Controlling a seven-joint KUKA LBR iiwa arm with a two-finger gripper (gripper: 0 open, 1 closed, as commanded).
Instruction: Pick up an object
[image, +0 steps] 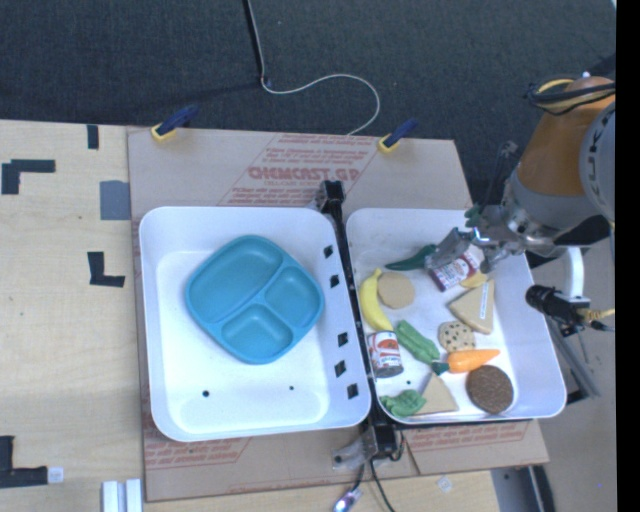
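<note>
Your gripper (462, 246) hangs over the top of the right bin (540, 345), right above a small can (453, 270).
You can see the arm (565, 160) reaching in from the right, but whether the claw is open or closed on anything, I cannot tell from this angle. Below it lie a banana (372, 300), a round cookie (396, 291), a carrot (470, 359) and a second can (385, 353). In your left bin (160, 300) sits a blue tray (254, 297).
</note>
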